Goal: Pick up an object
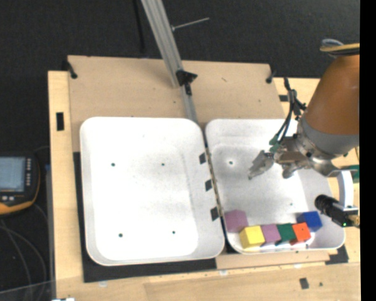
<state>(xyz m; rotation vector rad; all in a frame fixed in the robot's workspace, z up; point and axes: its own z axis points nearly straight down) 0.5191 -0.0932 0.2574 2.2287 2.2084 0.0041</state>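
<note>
Gripper (271, 165) hangs over the middle of the right bin (238, 137), fingers spread open with nothing between them; the arm (335, 105) enters from the right, orange band above the wrist. We note the blocks are all crowded along that bin's near edge, well apart from the gripper: a purple block (236, 219) toward the left, a yellow block (252, 236) just beside it, then a paler purple, green, orange and a blue block (310, 220) toward the right corner. The left bin (144, 187) sits alongside. Our judgement: the step in hand is the approach. We would pick the purple block, since it stands a little clear of the row, centre the fingers over it and align them so neither lands on the yellow neighbour or the bin wall. We would descend straight, close only once both fingers flank it, then lift slowly.
</note>
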